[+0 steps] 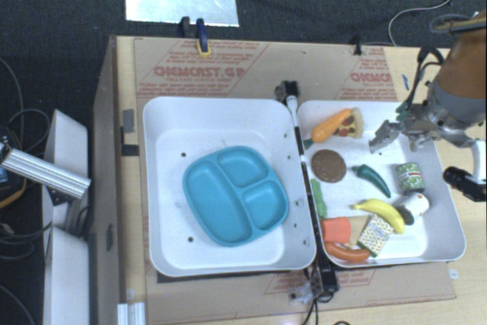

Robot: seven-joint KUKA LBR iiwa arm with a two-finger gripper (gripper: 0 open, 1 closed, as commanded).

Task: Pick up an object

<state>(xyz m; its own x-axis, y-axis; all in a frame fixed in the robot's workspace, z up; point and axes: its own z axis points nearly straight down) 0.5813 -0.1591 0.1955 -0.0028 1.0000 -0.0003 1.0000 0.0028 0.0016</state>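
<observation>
My gripper hangs over the far right part of the right bin, with its fingers spread and nothing between them. Just left of it lies an orange carrot next to a pizza slice. Below the gripper are a dark green pepper and a small green can. A brown round cookie sits left of the pepper. Nearer the front lie a yellow banana, a white and black piece, a red block, a patterned box and a sausage.
The left bin holds a blue divided plate. A black divider rail runs between the bins, and a thin green stick lies along it. Cardboard lines the bench behind the bins.
</observation>
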